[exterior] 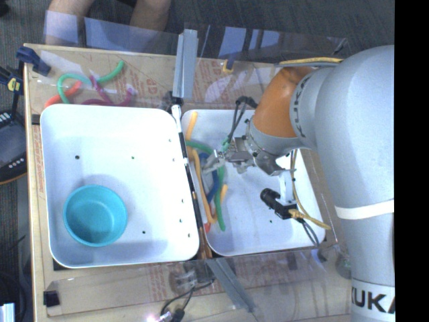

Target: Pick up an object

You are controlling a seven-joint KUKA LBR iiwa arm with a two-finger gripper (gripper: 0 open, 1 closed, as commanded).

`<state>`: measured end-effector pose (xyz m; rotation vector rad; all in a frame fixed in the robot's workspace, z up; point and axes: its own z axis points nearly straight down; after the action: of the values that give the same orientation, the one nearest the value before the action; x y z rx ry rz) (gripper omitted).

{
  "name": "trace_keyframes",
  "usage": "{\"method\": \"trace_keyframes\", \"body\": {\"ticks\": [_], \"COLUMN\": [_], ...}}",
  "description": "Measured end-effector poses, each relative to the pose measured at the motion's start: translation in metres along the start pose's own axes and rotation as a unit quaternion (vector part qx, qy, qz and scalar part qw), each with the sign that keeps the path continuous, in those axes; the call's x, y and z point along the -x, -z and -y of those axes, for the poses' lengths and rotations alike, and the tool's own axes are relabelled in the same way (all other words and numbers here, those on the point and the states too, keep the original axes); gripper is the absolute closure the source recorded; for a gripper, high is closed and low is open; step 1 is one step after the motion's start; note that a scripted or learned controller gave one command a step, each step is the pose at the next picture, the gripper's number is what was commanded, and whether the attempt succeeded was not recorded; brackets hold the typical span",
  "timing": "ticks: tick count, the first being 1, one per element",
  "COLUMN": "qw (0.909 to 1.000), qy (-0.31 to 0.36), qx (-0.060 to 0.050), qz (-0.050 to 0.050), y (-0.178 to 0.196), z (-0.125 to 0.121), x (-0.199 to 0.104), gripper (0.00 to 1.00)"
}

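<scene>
Along the left wall of the right bin (268, 243) lies a pile of thin coloured pieces. Among them are a yellow stick (192, 122), a green strip (198, 144), a long orange stick (202, 192), a blue piece (213, 188) and a green piece (220, 215). My gripper (218, 161) is low in this bin, right over the upper middle of the pile. The wrist and its orange band (278, 109) hide what lies under it. I see nothing lifted clear of the pile.
A light blue bowl (96, 214) sits in the near left corner of the left bin (107, 136). Green and pink curly toys (87, 86) lie on the bench behind that bin. A black fitting with cable (276, 203) hangs off the arm over the right bin.
</scene>
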<state>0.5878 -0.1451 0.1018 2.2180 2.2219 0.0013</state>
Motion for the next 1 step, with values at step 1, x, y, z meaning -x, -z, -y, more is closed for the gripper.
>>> {"method": "trace_keyframes", "body": {"ticks": [1], "qw": [1.0000], "qy": [0.002], "qx": [0.002], "qz": [0.002], "y": [0.0097], "z": [-0.0006], "x": [-0.0001], "gripper": [1.00]}}
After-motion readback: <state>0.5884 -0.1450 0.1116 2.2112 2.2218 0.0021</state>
